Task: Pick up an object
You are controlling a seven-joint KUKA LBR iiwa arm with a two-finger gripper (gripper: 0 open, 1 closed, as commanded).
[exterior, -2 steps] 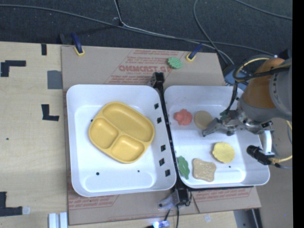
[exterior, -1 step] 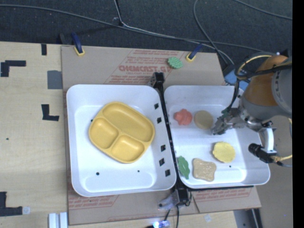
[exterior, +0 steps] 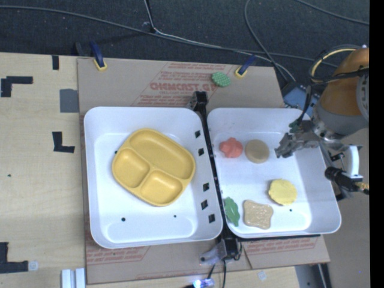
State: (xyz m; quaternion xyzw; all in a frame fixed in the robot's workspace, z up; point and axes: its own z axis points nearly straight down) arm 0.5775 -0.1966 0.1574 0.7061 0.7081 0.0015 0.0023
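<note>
While the pincer [exterior: 287, 147] hovers in the right bin [exterior: 318, 221], its state impossible to tell, just beside the tan round piece [exterior: 258, 151], a descent off-centre could nudge that piece against the pink piece [exterior: 231, 147].

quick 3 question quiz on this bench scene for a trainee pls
1. True or false: the yellow tray lies in the right bin.
2. Which item lies nearest the gripper? A) the tan round piece B) the toast slice C) the green leaf
3. Fill in: the green item outside the bins, on the cardboard behind them, is a ____ waffle-like piece.

Key
1. False: it lies in the left bin.
2. A: the gripper hovers just beside it, at the right bin's far right side.
3. small
</note>
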